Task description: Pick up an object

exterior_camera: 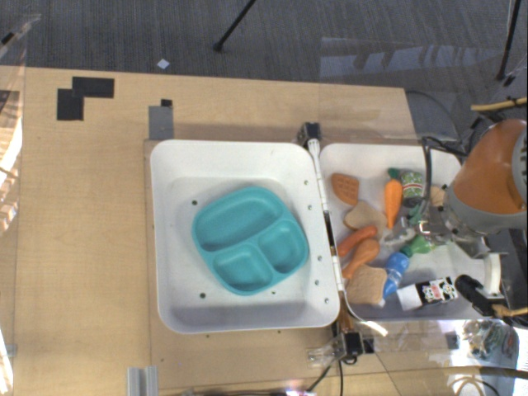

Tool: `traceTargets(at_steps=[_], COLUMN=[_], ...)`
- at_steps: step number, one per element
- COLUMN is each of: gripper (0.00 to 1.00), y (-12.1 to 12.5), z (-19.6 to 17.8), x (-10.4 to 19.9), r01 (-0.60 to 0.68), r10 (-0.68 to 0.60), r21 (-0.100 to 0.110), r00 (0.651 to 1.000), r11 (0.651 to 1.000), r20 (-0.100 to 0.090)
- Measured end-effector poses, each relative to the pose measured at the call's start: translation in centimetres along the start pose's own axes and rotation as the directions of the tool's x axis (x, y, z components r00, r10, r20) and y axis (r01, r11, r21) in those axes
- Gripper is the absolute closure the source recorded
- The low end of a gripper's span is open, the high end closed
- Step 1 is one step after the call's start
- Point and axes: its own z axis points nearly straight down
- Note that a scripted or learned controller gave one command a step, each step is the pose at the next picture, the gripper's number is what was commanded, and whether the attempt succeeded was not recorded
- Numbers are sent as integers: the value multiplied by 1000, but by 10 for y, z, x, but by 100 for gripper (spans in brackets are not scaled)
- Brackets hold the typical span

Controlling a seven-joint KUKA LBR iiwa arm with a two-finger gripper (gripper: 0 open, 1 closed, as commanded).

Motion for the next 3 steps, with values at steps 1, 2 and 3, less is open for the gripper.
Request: traceTargets(at_steps=[1, 2, 3], gripper=[100, 100, 100], y=[4, -14, -16], z=[-13, -131, 12], x=[-3, 27, 46], r01=[-1, -256, -90], r10=[1, 256, 91], r21=[-14, 31, 36], r00=[1000, 967, 996], r11=[1000, 966, 995], r20=[9, -6, -13])
